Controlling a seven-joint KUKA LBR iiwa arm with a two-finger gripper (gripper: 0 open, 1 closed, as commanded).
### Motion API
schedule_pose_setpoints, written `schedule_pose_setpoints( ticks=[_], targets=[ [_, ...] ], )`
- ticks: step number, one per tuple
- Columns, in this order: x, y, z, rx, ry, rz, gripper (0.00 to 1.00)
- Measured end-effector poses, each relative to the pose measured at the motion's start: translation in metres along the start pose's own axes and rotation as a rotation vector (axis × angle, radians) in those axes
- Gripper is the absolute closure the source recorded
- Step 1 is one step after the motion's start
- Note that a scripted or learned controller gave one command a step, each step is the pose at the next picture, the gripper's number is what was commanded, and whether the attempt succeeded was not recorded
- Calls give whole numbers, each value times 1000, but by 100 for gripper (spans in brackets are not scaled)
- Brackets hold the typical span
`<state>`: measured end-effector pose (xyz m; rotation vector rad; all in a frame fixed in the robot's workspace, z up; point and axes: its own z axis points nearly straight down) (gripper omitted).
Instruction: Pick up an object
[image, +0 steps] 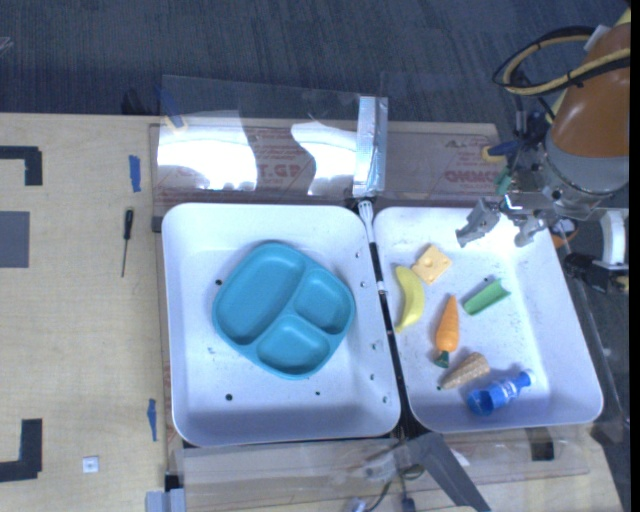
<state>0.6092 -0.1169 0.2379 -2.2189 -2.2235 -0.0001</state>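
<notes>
The right bin (570, 330) holds a yellow cheese wedge (432, 264), a banana (408, 298), a carrot (447, 325), a green block (485, 297), a tan cone-shaped piece (464, 371) and a small blue bottle (498, 391). My gripper (500, 226) hangs over the far part of this bin, with its two fingers spread apart and nothing between them. It stands open above bare bin floor, to the right of the cheese wedge and beyond the green block.
The left bin (190, 300) carries a blue divided plate (284, 308). A clear plastic sheet and a cardboard wall (300, 160) stand behind both bins. The arm's orange band (592, 120) rises at the upper right.
</notes>
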Motion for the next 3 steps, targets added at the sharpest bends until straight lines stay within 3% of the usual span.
schedule_pose_setpoints(
  ticks=[1,2,3],
  targets=[
    [6,-95,150,-4,0,-123,0],
    [6,-93,138,-14,-3,-122,100],
    [57,-98,8,-13,1,-68,100]
  ],
)
